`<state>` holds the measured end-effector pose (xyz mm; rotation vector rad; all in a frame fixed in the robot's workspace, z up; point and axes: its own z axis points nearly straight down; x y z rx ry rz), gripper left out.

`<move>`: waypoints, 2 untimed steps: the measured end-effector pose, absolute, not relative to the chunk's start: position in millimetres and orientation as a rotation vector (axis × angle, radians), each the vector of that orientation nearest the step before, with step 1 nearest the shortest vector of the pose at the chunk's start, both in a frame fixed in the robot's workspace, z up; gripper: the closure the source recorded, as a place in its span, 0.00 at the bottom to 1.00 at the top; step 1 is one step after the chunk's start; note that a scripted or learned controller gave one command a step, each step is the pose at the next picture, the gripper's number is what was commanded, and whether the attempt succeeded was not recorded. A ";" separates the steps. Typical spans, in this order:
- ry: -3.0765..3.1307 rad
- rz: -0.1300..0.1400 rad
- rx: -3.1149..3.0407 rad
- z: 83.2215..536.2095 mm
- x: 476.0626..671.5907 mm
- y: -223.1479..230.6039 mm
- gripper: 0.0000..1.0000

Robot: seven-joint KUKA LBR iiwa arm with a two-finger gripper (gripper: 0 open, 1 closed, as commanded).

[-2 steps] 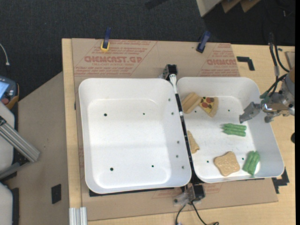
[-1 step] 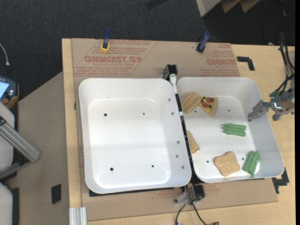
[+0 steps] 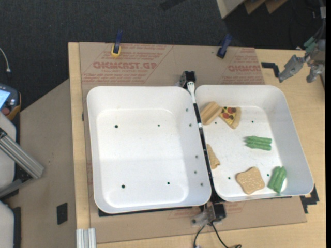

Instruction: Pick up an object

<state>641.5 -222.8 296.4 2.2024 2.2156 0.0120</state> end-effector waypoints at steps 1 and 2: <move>2.216 0.013 2.205 406.6 669.1 -195.2 0.00; 2.219 -0.003 2.224 382.3 666.1 -225.3 0.00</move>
